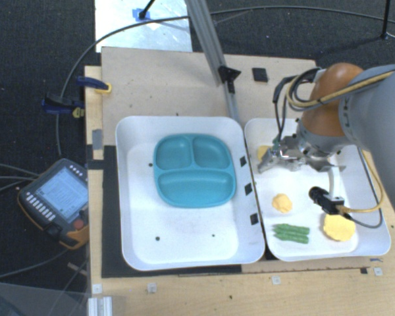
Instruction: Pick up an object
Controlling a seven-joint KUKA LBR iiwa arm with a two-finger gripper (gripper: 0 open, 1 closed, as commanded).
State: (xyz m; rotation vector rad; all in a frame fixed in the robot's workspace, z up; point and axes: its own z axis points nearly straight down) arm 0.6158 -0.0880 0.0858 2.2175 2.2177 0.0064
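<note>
Hiding part of yellow piece [264, 153] in right bin [375, 242]: gripper [276, 158]; fingers' state unclear.

Bright, even overhead light, soft shadows, mild glare on the white bins [184, 255], slightly soft focus throughout.

the hand [271, 159] hovers in the right bin [375, 242] beside a yellow piece [263, 153].
</note>
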